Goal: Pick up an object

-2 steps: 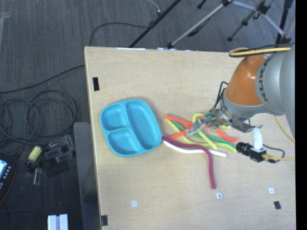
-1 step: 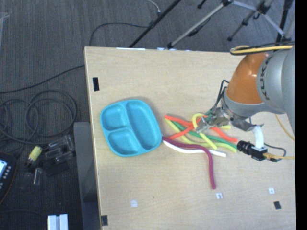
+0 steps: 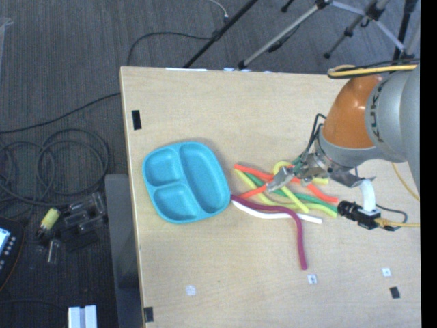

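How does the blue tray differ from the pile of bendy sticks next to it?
The blue tray is one wide, rounded piece with three compartments; the bendy sticks are many thin strands in mixed colours, tangled. The tray lies apart from the hand; the sticks lie right under it. Both rest on the bench.

I see dark grey carpet (image 3: pixel 61 39) around the pale wooden counter (image 3: pixel 225 108) — black cables (image 3: pixel 65 157) left, tripod legs (image 3: pixel 328 12) above.

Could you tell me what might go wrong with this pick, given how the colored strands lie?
The gripper sits down in a tangled pile of colored strands, so it may lift several at once or let them slip out. The maroon strand and white strand cross the pile and could drag along. Trailing strands might nudge the blue divided plate, which lies close beside the pile.
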{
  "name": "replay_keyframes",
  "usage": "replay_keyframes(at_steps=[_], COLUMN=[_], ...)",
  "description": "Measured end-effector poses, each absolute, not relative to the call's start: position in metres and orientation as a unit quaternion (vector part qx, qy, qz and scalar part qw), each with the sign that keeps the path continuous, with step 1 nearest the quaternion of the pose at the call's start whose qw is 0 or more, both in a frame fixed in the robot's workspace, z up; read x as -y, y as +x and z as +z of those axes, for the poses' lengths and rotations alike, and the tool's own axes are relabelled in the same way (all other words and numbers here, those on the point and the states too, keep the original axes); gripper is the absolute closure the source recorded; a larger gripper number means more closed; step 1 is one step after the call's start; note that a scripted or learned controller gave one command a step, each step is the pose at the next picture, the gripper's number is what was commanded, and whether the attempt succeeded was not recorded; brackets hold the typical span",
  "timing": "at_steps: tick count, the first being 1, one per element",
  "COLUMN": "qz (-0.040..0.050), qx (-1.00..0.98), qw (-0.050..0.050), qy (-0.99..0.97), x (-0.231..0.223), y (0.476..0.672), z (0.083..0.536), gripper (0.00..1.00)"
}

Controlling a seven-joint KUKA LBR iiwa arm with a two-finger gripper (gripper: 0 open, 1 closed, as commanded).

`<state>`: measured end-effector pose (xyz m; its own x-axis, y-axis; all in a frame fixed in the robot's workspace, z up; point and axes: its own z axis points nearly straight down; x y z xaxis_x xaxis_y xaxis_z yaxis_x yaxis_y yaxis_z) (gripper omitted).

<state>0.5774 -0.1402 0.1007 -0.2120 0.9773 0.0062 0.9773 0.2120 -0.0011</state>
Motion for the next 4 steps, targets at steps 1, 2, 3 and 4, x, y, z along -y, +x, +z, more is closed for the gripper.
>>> replay_keyframes(at_steps=[1,2,3,4], qz=[-0.0023,-0.0022,-0.0002,-0.0002], qx=[0.779,0.779,0.776,0.776], qw=[0.004,0.004,0.002,0.003], qy=[-0.628,-0.627,-0.630,-0.631], x=[0.139,0.139,0.118,0.117], y=[0.578,0.578,0.577,0.577], z=[0.109,0.109,0.083,0.092], gripper=[1.00,0.00,0.00,1.00])
